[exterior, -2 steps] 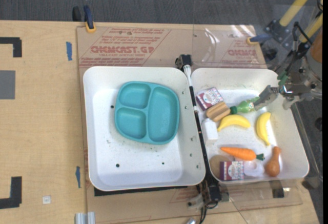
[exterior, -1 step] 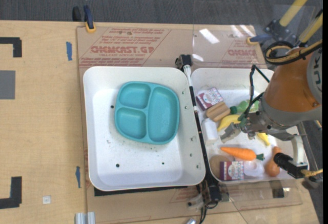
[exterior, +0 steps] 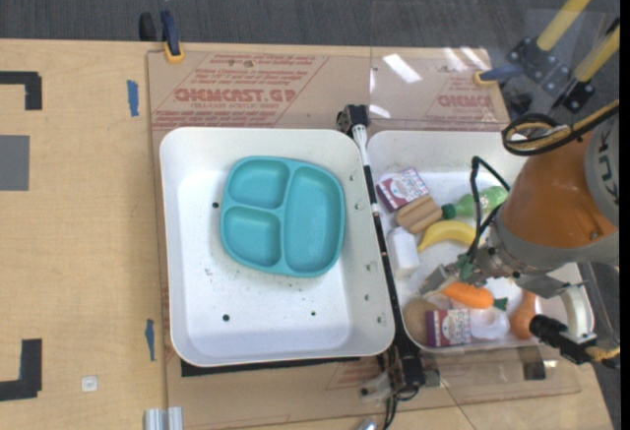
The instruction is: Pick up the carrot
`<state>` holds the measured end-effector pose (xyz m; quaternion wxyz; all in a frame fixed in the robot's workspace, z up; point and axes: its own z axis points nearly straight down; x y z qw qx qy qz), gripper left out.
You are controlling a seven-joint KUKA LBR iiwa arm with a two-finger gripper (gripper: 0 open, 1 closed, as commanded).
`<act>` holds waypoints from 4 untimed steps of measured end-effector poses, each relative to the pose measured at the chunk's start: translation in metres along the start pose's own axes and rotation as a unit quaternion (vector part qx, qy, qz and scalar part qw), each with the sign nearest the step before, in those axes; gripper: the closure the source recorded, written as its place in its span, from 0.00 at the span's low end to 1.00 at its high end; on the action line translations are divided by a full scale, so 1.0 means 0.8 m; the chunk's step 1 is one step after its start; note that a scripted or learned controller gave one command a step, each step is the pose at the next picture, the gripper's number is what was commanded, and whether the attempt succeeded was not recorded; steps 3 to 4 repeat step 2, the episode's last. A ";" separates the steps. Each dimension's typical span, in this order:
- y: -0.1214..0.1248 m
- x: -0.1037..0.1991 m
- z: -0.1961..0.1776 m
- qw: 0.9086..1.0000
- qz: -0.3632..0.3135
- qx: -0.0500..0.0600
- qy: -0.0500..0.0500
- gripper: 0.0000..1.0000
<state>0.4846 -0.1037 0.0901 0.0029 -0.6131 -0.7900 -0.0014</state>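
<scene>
At the lower right of the frame, the orange carrot [exterior: 468,295] lies in the right bin [exterior: 433,148]. The pincer [exterior: 471,269] sits just above it; I cannot tell how open it is.

A broad orange band [exterior: 556,202] is seen wrapped around the arm above the wrist, with rounded grey casing [exterior: 608,167] visible beside it at the right edge. A black cable with a yellow stripe [exterior: 536,128] is looped over the top of the band, and a thinner black cable [exterior: 482,197] is run down its left side. Below the band a grey wrist ring [exterior: 541,256] is fitted, from which the small metallic gripper [exterior: 463,271] is extended.
</scene>
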 end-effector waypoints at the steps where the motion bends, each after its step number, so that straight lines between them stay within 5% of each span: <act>1: 0.004 -0.007 -0.009 1.000 0.003 -0.008 -0.010 1.00; 2: 0.113 0.069 -0.116 0.989 0.147 -0.002 -0.002 1.00; 4: 0.113 0.069 -0.116 0.989 0.147 -0.002 -0.002 1.00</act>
